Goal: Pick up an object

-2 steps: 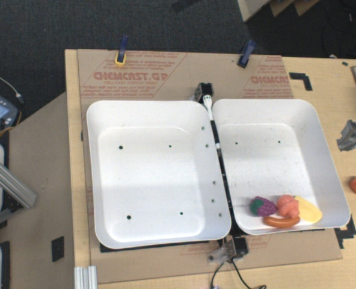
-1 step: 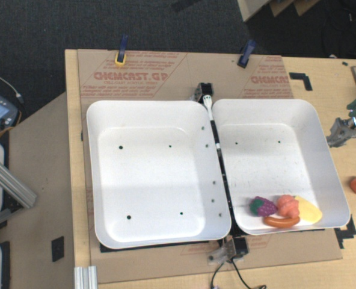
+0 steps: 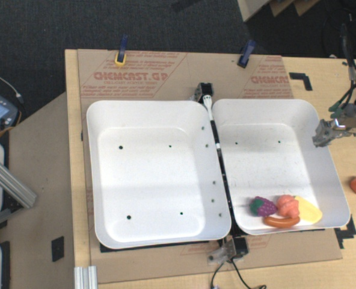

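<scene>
Toys toward the near edge from the gripper

We are seeing the gripper (image 3: 323,132) hanging at the right bin's (image 3: 268,116) right rim, grip unreadable; the toys (image 3: 284,210) are clustering in its near right corner, the sausage (image 3: 281,221) lying along the near rim.

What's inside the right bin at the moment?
In the right bin, near its front edge: purple grapes, a pink toy, a yellow piece and an orange sausage. Anything beneath them is covered.

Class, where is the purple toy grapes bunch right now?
The purple grapes lie in the right bin, near its front edge, just left of the pink toy and above the orange sausage.
</scene>
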You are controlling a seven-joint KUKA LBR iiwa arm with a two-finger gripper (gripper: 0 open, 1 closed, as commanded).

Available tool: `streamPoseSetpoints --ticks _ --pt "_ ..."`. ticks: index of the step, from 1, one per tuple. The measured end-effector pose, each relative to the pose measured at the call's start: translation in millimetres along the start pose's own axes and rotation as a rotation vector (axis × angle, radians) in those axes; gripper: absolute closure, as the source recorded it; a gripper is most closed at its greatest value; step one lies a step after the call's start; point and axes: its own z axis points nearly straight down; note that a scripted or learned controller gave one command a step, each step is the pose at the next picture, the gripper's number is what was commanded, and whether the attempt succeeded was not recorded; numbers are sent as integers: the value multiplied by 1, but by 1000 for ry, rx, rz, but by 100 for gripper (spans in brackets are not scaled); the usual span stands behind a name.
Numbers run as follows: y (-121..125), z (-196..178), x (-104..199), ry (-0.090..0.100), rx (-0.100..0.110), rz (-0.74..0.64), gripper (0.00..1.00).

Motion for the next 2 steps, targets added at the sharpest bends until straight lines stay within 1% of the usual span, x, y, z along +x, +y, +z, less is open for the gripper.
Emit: streamPoseSetpoints --ticks 2 --pt "0 -23 -1 -4 -6 0 100"
